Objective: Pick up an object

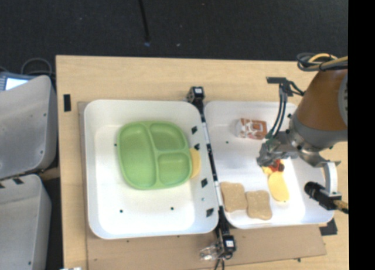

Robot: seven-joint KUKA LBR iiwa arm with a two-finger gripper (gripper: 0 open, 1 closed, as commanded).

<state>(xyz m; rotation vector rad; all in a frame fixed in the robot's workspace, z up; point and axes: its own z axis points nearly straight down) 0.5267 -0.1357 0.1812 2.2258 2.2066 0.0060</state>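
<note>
Your hand (273, 159) hovers just above the smooth yellow oval piece (279, 188); grip state unclear. Judged step: approach; next, lower squarely.

Divided plate (154, 155) in left bin (99, 204); two bread slices (246, 200) in right bin (228, 116).

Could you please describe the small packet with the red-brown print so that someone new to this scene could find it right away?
Look at the right bin, the one the arm reaches into. The packet lies near its far edge, apart from the other items. Unlike the two tan bread slices at the near edge and the yellow banana-like piece below the gripper, it is pale and rectangular with red-brown markings.
</note>
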